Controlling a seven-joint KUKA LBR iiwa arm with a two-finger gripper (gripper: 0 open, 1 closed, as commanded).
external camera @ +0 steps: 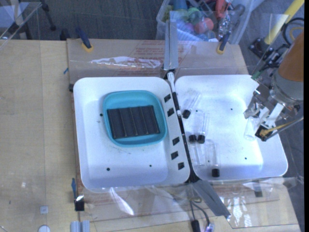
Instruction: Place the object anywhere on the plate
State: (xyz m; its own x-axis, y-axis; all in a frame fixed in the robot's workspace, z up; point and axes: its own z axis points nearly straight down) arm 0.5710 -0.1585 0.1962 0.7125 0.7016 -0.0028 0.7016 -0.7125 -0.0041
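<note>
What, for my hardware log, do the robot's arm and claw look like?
The arm is thick and rounded, with a broad orange band and grey casing below it toward the wrist. The claw is a small, pale, silvery metal assembly. It is too blurred to read any markings.

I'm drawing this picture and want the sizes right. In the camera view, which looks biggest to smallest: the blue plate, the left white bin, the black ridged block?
1. left white bin
2. blue plate
3. black ridged block, lying on the plate
</note>
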